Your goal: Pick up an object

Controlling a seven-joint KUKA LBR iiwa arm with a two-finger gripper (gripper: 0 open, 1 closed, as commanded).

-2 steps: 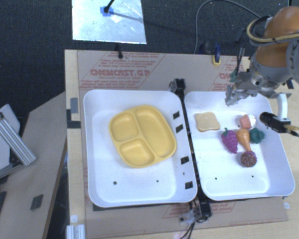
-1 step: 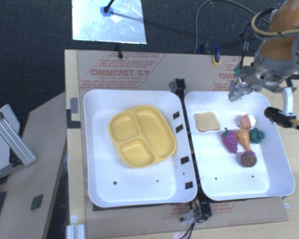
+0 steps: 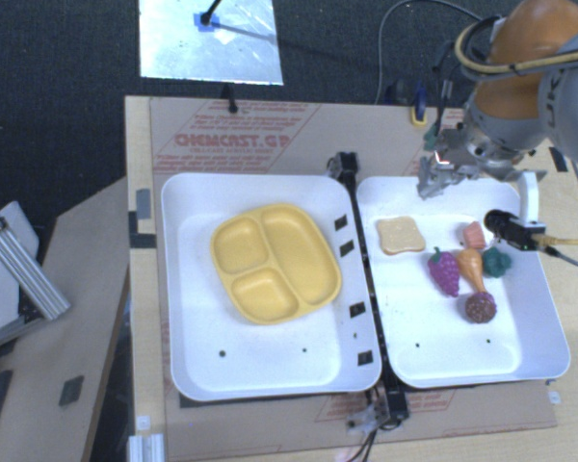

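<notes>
The claw (image 3: 435, 183) hangs above the toast slice (image 3: 400, 235); its grip state I cannot tell. Descending here risks missing the toast just below.

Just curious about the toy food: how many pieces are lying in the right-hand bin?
6, all in the right bin: toast slice at the left, purple grapes, orange carrot, pink piece, green piece, and a dark red berry. The arm may hide more.
</notes>
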